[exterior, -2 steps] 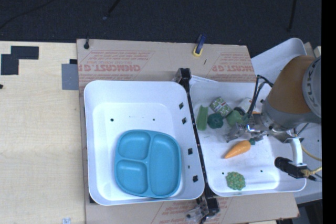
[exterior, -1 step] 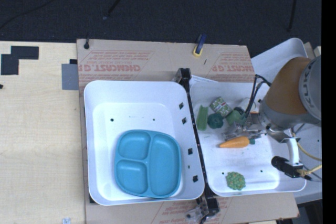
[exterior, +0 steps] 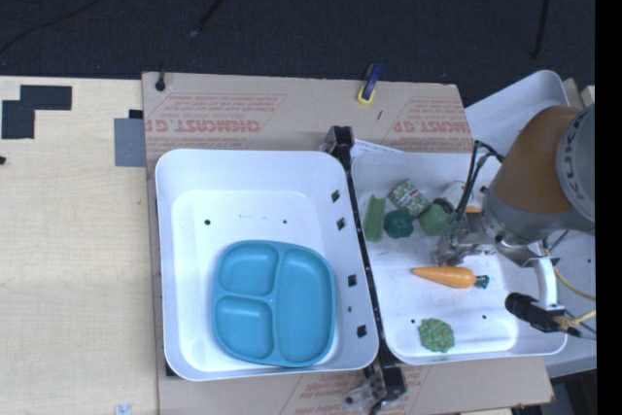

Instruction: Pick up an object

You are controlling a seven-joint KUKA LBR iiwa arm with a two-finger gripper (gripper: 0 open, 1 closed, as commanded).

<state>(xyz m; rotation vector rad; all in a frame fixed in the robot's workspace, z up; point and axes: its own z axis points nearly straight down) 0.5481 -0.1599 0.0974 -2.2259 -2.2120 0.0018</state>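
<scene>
The right bin (exterior: 486,337) holds several small toys. An orange carrot (exterior: 444,276) lies near its middle, with a dark green tip at its right end. A bumpy green ball (exterior: 436,334) sits near the bin's front wall. At the back left are a long green piece (exterior: 374,218), a dark green round piece (exterior: 398,224), a green and white wrapped item (exterior: 407,197) and another green piece (exterior: 431,219). My gripper (exterior: 452,244) is down in the right bin just above the carrot and beside the green pieces. The wrist hides what lies under it.
The left bin (exterior: 185,209) holds a blue divided plate (exterior: 274,302). A black divider clip strip (exterior: 352,238) runs between the two bins. The arm's grey and orange body (exterior: 539,180) covers the right bin's right side. Brown cardboard (exterior: 253,117) lies under both bins.
</scene>
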